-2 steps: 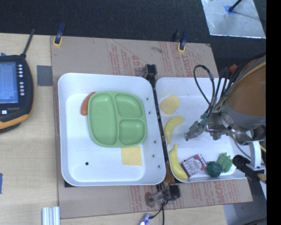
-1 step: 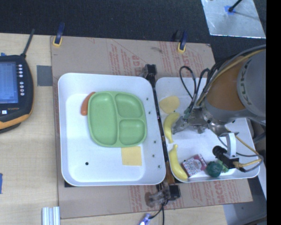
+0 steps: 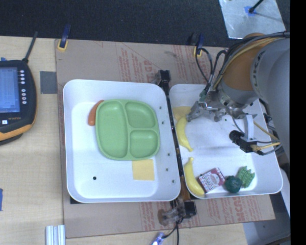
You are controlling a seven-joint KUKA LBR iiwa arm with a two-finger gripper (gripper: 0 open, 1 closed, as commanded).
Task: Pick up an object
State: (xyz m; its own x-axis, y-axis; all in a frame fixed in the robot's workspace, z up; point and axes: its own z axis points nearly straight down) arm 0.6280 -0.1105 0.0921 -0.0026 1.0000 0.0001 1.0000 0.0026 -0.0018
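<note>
Gripper (image 3: 210,108): over the far part of the right bin (image 3: 268,188); whether it grips anything cannot be told. Right bin: two bananas, one (image 3: 182,131) just left of the gripper, one (image 3: 192,178) nearer the front; one red packet (image 3: 211,180); one green toy (image 3: 239,180). Left bin (image 3: 81,185): one green divided plate (image 3: 127,129), one yellow square (image 3: 143,170), one orange item (image 3: 93,114) part-hidden under the plate.

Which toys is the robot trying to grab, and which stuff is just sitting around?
For the job: end effector, two bananas, red packet, green toy, green plate, yellow square.

Just around: screen controller, blue clamps.
</note>
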